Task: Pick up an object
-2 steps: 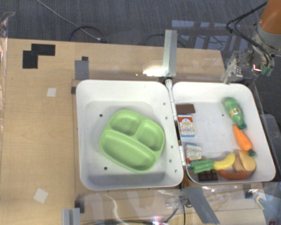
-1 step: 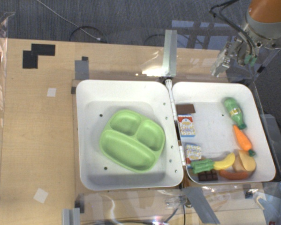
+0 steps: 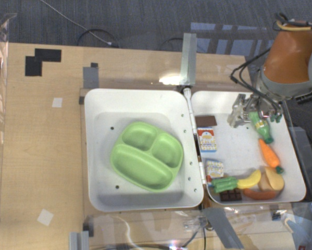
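The pale wooden bench (image 3: pixel 41 155) carries the left bin (image 3: pixel 93 139), a shallow white tub with rounded corners, and in it lies a smooth green plate (image 3: pixel 147 155) with three hollows, sitting tilted toward the bin's middle. In the right bin (image 3: pixel 296 186) a dark brown block (image 3: pixel 206 121) lies at the left wall, with a small printed carton (image 3: pixel 207 139) just below it and a second, paler carton (image 3: pixel 214 167) lower still. Along the near edge things crowd together and partly cover one another: a green piece (image 3: pixel 222 184), a dark chocolate-like bar (image 3: pixel 230 195), a curved yellow banana (image 3: pixel 250 179), a tan rounded lump (image 3: pixel 274 179) and a reddish shape (image 3: pixel 260 194) half hidden beneath them. An orange carrot (image 3: pixel 269 154) with a green end lies nearer the right wall. Above it a small green bottle (image 3: pixel 263 128) sits right at the tool (image 3: pixel 254 112), whose grey metal parts blur together under the arm's orange band (image 3: pixel 287 56); whether its grip is wide or closed, or has the bottle, cannot be told. The arm is cut off at the right.
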`<state>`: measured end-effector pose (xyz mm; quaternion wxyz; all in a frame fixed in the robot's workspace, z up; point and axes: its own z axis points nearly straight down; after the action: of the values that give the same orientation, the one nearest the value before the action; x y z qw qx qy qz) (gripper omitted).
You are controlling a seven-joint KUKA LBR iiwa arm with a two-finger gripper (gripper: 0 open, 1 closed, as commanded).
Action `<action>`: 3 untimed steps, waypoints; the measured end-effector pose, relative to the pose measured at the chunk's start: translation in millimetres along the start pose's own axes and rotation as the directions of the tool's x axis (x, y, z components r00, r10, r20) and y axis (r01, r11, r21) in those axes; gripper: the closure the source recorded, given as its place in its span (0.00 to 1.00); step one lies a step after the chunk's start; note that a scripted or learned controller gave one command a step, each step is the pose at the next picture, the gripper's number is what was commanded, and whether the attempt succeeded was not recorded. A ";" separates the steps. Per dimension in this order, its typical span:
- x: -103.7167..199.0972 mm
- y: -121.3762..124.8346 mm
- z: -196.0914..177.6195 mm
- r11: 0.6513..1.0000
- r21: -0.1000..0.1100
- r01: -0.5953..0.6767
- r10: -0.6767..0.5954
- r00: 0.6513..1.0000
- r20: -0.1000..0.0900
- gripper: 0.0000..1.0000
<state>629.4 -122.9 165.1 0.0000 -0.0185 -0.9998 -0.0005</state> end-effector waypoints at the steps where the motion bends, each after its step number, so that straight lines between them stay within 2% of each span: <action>1: -28.5 -75.0 -8.1 0.965 0.006 0.262 -0.262 0.965 0.011 1.00; 2: -36.5 18.7 -43.9 0.959 0.002 0.282 -0.282 0.959 0.015 1.00; 3: -38.5 93.6 -95.9 0.991 0.000 0.132 -0.132 0.991 0.015 1.00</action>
<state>671.4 -30.8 261.1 -0.0075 0.0477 -0.9988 -0.0010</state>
